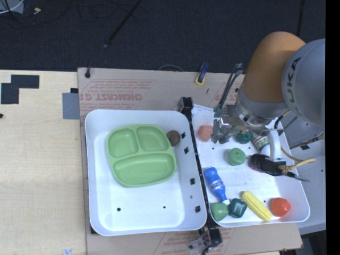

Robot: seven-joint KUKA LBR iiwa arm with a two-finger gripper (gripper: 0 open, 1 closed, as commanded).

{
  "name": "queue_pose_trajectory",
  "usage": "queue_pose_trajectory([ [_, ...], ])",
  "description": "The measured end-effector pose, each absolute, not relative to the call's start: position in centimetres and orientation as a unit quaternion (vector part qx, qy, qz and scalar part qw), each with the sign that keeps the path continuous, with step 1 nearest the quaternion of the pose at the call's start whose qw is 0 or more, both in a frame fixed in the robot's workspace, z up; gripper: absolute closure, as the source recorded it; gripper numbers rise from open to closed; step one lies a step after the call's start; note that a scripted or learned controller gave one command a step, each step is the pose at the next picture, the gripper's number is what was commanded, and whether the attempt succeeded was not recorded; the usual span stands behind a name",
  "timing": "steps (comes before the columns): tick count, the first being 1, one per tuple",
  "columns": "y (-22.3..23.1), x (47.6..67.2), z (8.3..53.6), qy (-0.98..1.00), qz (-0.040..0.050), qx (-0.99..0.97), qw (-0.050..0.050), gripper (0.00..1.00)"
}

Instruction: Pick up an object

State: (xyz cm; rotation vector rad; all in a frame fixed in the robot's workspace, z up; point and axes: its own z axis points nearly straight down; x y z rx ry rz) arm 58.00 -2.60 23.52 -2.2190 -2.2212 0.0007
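orange arm (276, 62) over right bin (303, 209) — gripper (222, 133) low | grip state unclear — pink ball (205, 133) beside

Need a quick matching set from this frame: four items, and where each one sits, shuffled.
Items:
1. green divided plate
2. brown ball
3. blue bottle
4. orange ball

Places:
A. right bin, near-right corner
B. left bin, middle
C. right bin, by the divider between the bins
D. left bin, beside the plate's right edge

Pairs: 1-B, 2-D, 3-C, 4-A
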Motion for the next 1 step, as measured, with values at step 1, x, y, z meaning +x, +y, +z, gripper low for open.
queue_pose_trajectory([
  [1, -3.58, 57.67, 21.66, -0.706, 0.0017, -0.708, 0.001, 1.0],
])
